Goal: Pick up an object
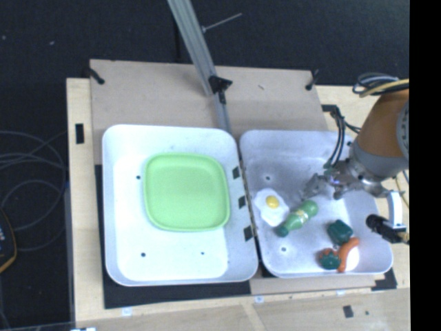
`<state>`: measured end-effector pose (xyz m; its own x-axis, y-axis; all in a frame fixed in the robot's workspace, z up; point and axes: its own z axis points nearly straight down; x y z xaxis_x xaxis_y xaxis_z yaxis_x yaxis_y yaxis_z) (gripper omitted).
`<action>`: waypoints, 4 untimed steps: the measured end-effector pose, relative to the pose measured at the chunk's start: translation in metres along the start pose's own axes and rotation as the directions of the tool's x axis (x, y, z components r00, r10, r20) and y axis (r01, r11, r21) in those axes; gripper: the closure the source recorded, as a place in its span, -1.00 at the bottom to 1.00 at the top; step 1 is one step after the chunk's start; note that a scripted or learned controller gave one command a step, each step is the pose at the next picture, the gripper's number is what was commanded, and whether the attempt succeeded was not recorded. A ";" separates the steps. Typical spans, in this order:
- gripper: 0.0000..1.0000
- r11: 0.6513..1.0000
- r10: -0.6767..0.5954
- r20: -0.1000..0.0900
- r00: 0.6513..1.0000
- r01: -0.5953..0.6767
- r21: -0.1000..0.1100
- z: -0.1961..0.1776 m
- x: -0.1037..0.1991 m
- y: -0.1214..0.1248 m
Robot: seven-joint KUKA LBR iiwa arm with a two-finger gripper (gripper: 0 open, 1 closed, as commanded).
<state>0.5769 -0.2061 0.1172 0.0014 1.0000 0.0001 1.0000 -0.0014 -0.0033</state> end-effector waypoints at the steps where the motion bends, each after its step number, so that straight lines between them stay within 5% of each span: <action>1: 1.00 1.000 0.000 0.000 1.000 0.000 -0.005 -0.013 0.000 0.002; 3: 1.00 1.000 -0.001 0.002 1.000 0.001 -0.010 -0.126 -0.001 0.014; 4: 1.00 1.000 -0.002 0.001 1.000 0.002 -0.004 -0.127 -0.001 0.014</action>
<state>0.5913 -0.2071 0.2442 -0.0003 1.0000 -0.0004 1.0000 0.0003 0.0007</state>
